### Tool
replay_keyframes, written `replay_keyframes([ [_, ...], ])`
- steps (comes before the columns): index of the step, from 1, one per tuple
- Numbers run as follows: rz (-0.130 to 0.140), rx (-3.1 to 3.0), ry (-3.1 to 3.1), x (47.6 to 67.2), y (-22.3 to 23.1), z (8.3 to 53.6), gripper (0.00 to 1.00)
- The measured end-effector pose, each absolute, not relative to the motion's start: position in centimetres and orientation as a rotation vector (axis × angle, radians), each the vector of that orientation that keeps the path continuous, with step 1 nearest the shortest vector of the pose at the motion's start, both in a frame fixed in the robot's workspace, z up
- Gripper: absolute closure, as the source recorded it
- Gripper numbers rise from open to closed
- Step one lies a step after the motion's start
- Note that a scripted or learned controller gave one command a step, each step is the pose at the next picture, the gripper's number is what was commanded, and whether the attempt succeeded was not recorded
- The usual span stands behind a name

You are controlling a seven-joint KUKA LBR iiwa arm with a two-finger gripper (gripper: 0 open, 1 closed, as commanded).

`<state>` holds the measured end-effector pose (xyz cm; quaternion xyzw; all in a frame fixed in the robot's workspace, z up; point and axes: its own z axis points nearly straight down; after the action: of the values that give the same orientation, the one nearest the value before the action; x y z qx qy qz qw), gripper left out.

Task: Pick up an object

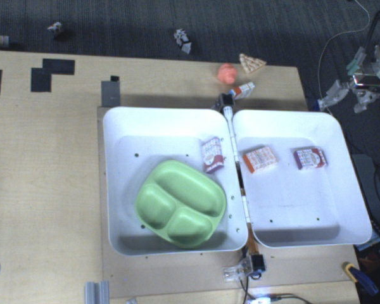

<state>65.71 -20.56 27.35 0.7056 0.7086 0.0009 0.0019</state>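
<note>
We take the green divided plate (180, 201) as our landmark. It lies tilted in the left bin (123, 170), filling much of the near half, its three hollows facing up.

Just beyond the plate's far right edge, nearly touching it, a small maroon-and-white packet (212, 154) lies against the wall that the left bin shares with the right bin (342, 189).

To the right of the plate, across that shared wall, two more pieces lie on the right bin's floor. The red-and-white packet (260, 159) is the nearer to the plate, and the dark red packet (309, 158) lies farther right. The two are apart from one another and on about the same line as the maroon-and-white packet.

Any of these could be picked up, and none is being held.

The gripper (361, 84) hangs far to the upper right of the plate — past the right bin's far corner and outside both bins, well apart from every piece. It is small and cluttered at that edge, so we cannot tell whether it is open or closed.

On the bench (44, 189) beyond the plate, behind the bins, lie a pink ball (227, 73), a tan wedge (252, 63) and a small tube (242, 91) — all close together.
</note>
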Motion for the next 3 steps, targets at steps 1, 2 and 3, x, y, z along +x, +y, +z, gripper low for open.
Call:
replay_keyframes([
  [1, 0.003, 2.218, 2.232, 66.6, -20.3, 9.2, 0.00],
  [2, 0.007, 2.216, 2.228, 63.2, -20.3, 8.5, 0.00],
  [3, 0.011, 2.209, 2.224, 63.5, -20.4, 9.8, 1.00],
])
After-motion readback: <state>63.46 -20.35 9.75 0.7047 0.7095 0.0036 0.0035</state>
